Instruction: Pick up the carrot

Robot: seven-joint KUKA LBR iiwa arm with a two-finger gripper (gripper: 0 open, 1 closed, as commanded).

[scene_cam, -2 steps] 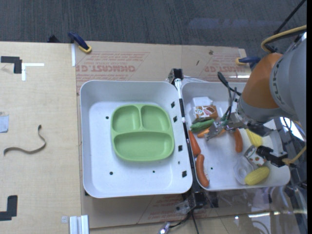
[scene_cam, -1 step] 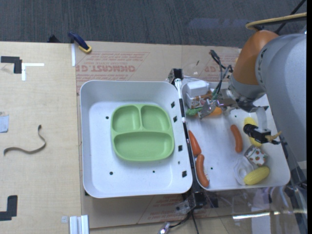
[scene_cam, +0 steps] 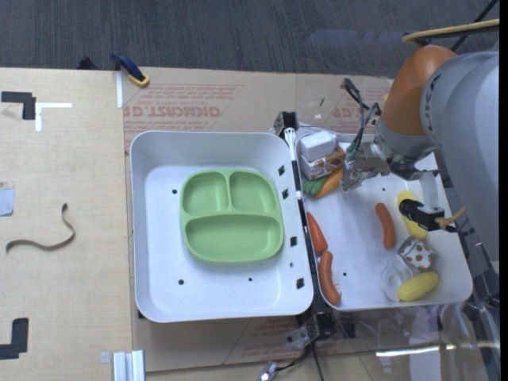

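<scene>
the grey arm with the orange band (scene_cam: 417, 86) reaches in from the right and bends down over the far end of the right white bin (scene_cam: 361, 280). its two-finger gripper (scene_cam: 353, 173) hangs low there, just beside a small orange carrot with a green top (scene_cam: 327, 184). the carrot lies tilted near the bin's far left corner, with its green end toward the divider between the bins. the gripper tip seems to touch the orange end of the carrot, but from where i stand the fingers are dark and small, so i cannot tell how far they are open or if the carrot is between them.

right behind the carrot is a small white box with a printed label (scene_cam: 317, 151), touching or almost touching it. along the left wall of the same bin lie two long orange-red sausage-shaped pieces (scene_cam: 321, 254), one after the other. a third such piece (scene_cam: 386, 225) lies near the middle of the bin, well apart from the carrot. a yellow banana-like thing (scene_cam: 412, 213) is at the right side, and a yellow corn cob (scene_cam: 417, 286) lies in the near right corner beside a small patterned cube (scene_cam: 416, 254).

the left white bin (scene_cam: 151, 292) holds a light green plastic plate with three compartments (scene_cam: 232, 216), lying flat in the middle.
</scene>
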